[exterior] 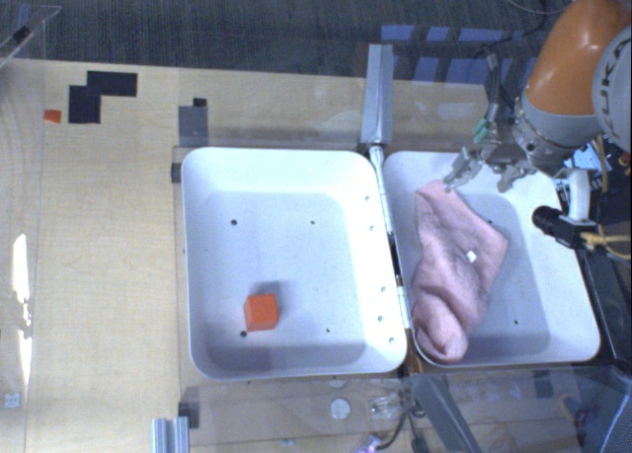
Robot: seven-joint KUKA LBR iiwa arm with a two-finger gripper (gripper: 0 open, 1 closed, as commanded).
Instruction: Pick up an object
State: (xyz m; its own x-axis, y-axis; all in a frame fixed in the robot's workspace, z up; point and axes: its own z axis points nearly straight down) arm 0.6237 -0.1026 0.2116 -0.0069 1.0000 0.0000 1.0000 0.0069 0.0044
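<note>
One pink cloth, one orange block, two bins.

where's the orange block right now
The orange block sits in the left bin, toward its lower-left part, alone and well away from the pink cloth in the right bin.

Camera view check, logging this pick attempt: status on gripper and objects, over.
Gripper open, above right bin's far edge, holding nothing. Pink folded cloth lies in right bin, top corner just below fingers. Small orange block in left bin. Nothing in the way.
</note>
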